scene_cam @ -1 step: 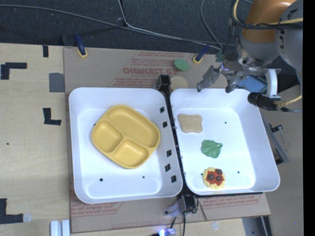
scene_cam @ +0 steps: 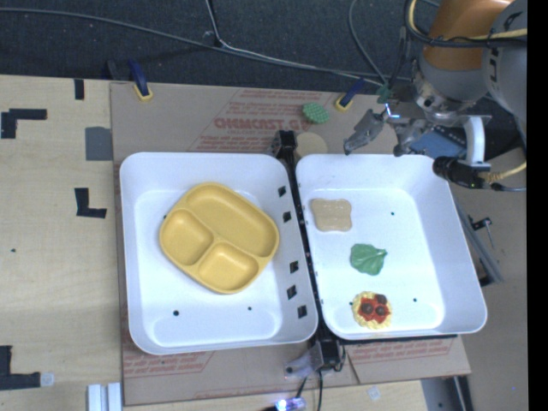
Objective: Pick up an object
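Three small objects lie in the right bin (scene_cam: 428,187): a tan toast-shaped piece (scene_cam: 330,215) near its left wall, a green leaf (scene_cam: 369,258) in the middle, and a yellow and red round piece with dark spots (scene_cam: 372,309) near the front. My gripper (scene_cam: 384,135) hangs above the right bin's far edge, well behind the toast piece. Its two dark fingers (scene_cam: 362,134) are spread apart with nothing between them.
The left bin (scene_cam: 145,187) holds a yellow divided tray (scene_cam: 218,236). A small green waffle-textured piece (scene_cam: 315,112) lies on the cardboard behind the bins. Black clips run along the seam between the bins. Cables cross the dark back area.
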Controlling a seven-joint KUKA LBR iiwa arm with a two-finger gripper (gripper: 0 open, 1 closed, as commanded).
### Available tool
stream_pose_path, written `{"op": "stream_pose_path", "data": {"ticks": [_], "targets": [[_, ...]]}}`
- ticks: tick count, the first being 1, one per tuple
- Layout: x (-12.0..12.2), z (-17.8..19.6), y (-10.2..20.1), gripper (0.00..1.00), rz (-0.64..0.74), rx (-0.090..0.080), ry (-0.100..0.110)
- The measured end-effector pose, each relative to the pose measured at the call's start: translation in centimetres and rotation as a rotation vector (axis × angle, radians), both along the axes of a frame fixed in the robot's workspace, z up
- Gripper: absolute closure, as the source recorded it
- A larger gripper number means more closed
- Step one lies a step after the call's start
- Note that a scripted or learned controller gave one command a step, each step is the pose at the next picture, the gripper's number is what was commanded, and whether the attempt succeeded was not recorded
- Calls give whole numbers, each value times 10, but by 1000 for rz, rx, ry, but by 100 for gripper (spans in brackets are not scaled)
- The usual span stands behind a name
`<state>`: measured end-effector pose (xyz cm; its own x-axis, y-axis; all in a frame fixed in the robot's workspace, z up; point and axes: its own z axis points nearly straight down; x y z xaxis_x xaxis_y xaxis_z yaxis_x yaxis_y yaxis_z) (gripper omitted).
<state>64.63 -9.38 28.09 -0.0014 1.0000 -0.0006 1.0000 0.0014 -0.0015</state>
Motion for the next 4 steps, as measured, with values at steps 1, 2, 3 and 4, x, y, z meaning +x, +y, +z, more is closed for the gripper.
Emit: {"op": "stream_pose_path", "data": {"ticks": [1, 2, 3, 4], "targets": [[7, -50, 6, 0, 1, 0, 3], [6, -94, 9, 0, 1, 0, 4], [7, -145, 0, 0, 0, -1, 5], [8, -131, 1, 100, 2, -1, 0]]}}
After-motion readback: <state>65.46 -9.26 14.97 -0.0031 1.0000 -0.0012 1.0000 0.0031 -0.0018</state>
